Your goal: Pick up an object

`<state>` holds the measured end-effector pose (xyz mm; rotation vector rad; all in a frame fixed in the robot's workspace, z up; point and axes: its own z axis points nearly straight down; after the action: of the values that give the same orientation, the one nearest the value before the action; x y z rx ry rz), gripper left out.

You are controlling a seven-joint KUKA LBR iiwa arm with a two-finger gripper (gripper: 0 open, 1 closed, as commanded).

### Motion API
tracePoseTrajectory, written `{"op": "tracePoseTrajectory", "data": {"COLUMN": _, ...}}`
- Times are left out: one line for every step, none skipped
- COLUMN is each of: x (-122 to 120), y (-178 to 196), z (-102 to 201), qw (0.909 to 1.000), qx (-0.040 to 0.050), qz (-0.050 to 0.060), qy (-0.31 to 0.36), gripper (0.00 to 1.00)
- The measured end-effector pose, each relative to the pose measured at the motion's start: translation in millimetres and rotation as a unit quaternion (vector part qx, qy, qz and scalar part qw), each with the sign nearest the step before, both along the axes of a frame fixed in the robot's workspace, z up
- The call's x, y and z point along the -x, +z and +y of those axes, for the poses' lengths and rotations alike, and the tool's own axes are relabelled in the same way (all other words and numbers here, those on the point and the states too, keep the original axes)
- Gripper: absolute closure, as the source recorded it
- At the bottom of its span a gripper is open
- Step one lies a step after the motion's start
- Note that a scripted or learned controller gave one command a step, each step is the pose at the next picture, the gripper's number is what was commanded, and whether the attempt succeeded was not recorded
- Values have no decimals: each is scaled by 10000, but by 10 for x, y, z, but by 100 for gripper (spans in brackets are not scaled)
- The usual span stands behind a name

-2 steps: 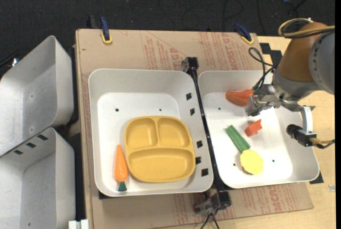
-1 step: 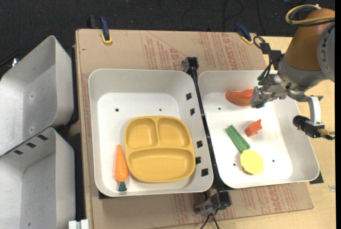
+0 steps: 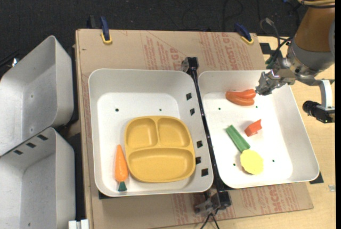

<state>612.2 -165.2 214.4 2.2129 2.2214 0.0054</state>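
The right bin [image 3: 298, 132] holds an orange-red pepper-like piece [image 3: 240, 96] near its back, a small red piece [image 3: 254, 127] in the middle, a green stick [image 3: 237, 138] and a yellow round piece [image 3: 251, 162] toward the front. My gripper [image 3: 265, 87] hangs at the back right of this bin, just right of the orange-red piece and close to its end. Whether it touches the piece is not visible. The left bin [image 3: 101, 116] holds a yellow divided plate [image 3: 160, 149] and an orange carrot [image 3: 121, 164] beside it.
The grey arm with its orange band [image 3: 314, 31] comes in from the upper right over the bench edge. Two stacked white tubs [image 3: 32, 127] stand to the left of the bench. A black divider [image 3: 200, 111] runs between the bins.
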Motion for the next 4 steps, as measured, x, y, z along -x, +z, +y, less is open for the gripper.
{"op": "tracePoseTrajectory", "data": {"x": -92, "y": 552, "z": 69, "qw": 10000, "qx": 0, "qz": 0, "qy": 1, "gripper": 100}}
{"op": "tracePoseTrajectory", "data": {"x": -102, "y": 781, "z": 69, "qw": 10000, "qx": -2, "qz": 12, "qy": -4, "gripper": 100}}
{"op": "tracePoseTrajectory", "data": {"x": -176, "y": 746, "z": 607, "qw": 10000, "qx": -9, "qz": 33, "qy": 10, "gripper": 100}}
{"op": "tracePoseTrajectory", "data": {"x": -200, "y": 518, "z": 1105, "qw": 10000, "qx": -15, "qz": 41, "qy": 19, "gripper": 100}}
